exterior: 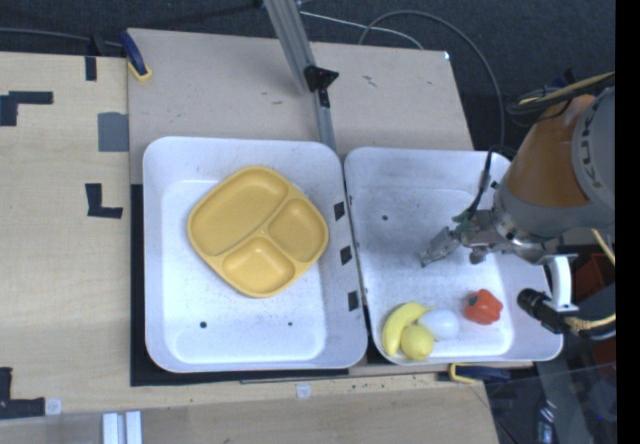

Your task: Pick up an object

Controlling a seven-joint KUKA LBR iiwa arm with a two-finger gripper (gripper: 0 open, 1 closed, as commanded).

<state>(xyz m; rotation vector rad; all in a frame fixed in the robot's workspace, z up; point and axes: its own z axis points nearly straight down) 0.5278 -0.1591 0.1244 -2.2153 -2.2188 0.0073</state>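
Note:
My gripper [432, 252] hangs over the middle of the right bin [400, 182], reaching in from the right under the grey arm with its orange band [545, 167]. Nothing is visibly held in it. Below it, in the bin's front corner, a yellow banana [396, 324], a yellow lemon-like fruit [419, 343] and a small white object [441, 323] lie bunched together. A red pepper-like object [483, 306] sits just to their right. The gripper is clearly apart from all of them, above and slightly left of the red object.
A yellow divided plate [258, 230] lies in the left bin [170, 322]. A metal pole [290, 17] slants down to the ridge between the bins. Cables run at the back right.

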